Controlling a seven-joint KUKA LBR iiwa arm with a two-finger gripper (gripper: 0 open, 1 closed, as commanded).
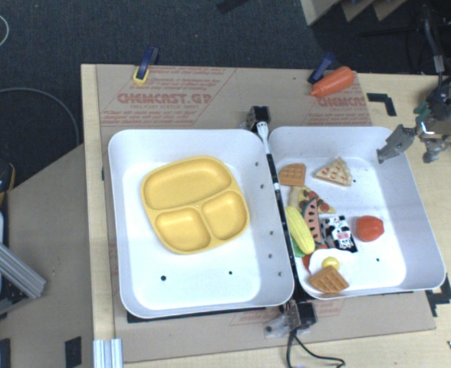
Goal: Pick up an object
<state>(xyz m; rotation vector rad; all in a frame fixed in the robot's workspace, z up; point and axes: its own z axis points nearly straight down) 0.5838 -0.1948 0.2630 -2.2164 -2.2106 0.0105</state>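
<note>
Hovering claw (412,146), right bin's (409,205) far edge

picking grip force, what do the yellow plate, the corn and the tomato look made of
Yellow plate: likely hard plastic, smooth with a soft sheen, three moulded compartments. Corn: probably toy plastic, even yellow, slightly glossy. Tomato: looks like plastic or rubber, flat even red; too small to tell which.

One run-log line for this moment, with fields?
claw: above right bin's far right corner | held: nothing seen | toy food: in right bin | yellow tray: left bin
</note>
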